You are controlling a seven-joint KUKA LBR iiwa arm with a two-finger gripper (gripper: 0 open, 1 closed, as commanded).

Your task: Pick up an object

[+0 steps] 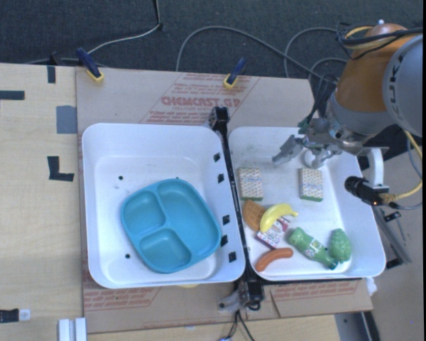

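Note:
My gripper [299, 156] hangs over the back of the right bin [373, 258], fingers spread open with nothing between them. Just in front of it lies a speckled rectangular block with a green edge [312, 185]. A second such block [250, 182] lies to the left, near the divider. Toward the front of this bin are a yellow banana [277, 215], an orange wedge [252, 214], a red-and-white packet [270, 235], a red sausage [273, 258], a green bottle [311, 247] and a green broccoli-like piece [339, 244].
The left bin [99, 148] holds a blue divided plate [170, 224]. Black clips run along the divider [226, 169] between the bins. Cables trail across the dark floor behind the bench, and the arm's grey and orange body [373, 77] rises at the right.

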